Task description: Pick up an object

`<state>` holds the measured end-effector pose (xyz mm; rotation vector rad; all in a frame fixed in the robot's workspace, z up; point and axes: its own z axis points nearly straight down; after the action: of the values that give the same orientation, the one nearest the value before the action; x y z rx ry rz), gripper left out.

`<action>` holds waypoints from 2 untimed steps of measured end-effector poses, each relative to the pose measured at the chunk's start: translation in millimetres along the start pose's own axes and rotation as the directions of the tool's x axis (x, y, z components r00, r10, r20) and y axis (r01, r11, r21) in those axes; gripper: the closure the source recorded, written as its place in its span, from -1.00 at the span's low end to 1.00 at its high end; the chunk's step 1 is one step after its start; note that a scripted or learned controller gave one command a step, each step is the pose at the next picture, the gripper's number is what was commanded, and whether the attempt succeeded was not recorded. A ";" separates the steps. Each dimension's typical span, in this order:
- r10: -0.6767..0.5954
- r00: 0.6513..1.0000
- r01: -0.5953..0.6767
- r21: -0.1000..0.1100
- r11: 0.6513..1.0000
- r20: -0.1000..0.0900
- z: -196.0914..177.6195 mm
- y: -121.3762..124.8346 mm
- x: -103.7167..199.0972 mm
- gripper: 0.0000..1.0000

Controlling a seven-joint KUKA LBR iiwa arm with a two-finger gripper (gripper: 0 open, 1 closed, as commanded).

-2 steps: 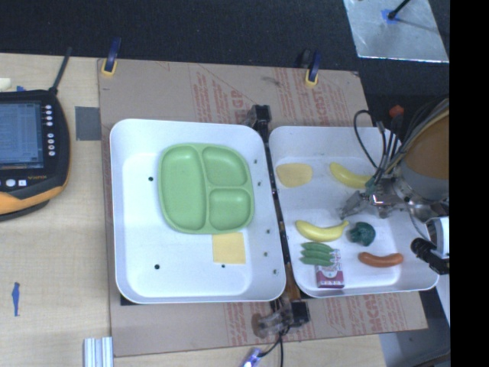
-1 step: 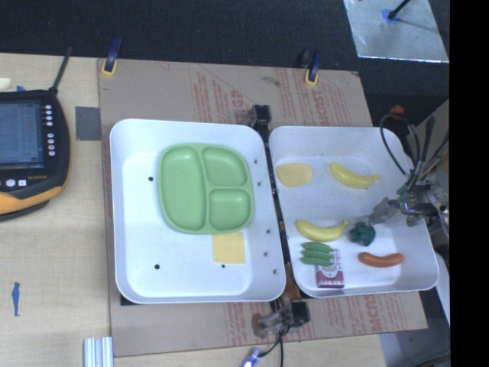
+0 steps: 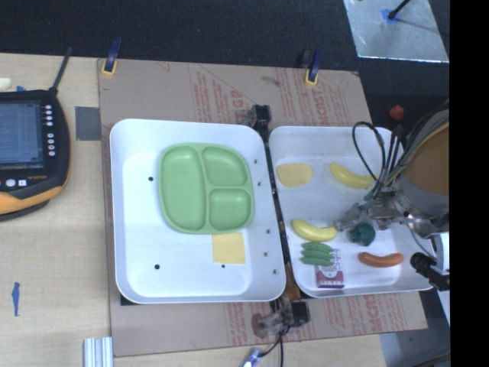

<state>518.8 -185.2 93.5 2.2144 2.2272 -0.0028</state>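
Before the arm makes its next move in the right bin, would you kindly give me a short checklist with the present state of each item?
1. Gripper is over the right bin: ok.
2. A target lies close by: ok, the dark green object sits right at the gripper.
3. Fingers open or shut: cannot tell, they are too small and blurred.
4. Something held between the fingers: cannot tell.
5. Neighbours apart from the target: ok, the sausage and the near banana lie apart from it.
6. Loose cable away from the bin's objects: not ok, it loops near the far banana.
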 end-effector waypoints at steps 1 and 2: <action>-0.004 1.000 0.004 0.003 1.000 0.000 -9.6 -0.4 -0.5 1.00; -0.005 1.000 0.005 0.003 1.000 0.000 -9.6 -0.4 -0.5 -1.00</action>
<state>518.4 -185.7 103.1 2.2108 2.2337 -0.0066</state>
